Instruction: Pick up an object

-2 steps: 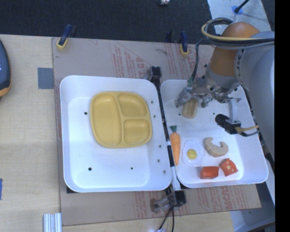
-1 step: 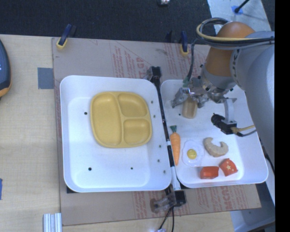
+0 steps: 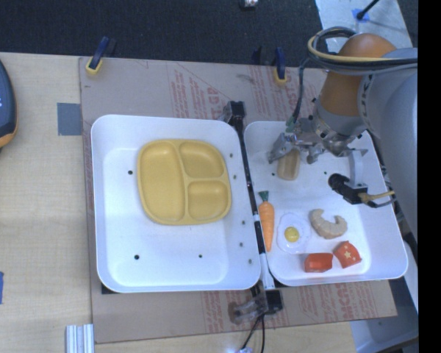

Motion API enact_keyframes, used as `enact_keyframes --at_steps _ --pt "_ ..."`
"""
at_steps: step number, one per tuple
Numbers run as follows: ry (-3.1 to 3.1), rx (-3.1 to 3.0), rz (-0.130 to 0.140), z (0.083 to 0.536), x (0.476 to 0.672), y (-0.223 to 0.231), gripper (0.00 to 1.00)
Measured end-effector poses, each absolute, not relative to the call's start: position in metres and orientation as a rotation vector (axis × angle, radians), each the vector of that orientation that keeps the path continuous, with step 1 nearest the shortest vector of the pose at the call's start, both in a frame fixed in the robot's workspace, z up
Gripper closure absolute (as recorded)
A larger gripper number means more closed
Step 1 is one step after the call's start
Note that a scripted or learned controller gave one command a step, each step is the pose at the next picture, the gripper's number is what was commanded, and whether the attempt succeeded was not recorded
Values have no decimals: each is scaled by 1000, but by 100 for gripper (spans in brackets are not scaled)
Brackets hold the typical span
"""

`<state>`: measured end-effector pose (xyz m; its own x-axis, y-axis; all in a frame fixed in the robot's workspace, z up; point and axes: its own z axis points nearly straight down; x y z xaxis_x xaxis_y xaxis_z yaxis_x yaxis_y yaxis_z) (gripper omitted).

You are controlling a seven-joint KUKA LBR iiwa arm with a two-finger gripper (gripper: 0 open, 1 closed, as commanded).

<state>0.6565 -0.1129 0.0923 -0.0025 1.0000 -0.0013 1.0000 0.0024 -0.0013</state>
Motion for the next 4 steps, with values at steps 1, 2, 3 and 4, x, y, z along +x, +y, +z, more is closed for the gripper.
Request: enact_keyframes --at_steps 1,2,3,4 --pt "-2225 -2214 6 92 656 -102 0" --pt "-2225 -2213 6 92 656 -101 0" --pt "-2225 -2218 3 92 657 -114 0" --pt "-2225 -2213 6 92 656 -101 0"
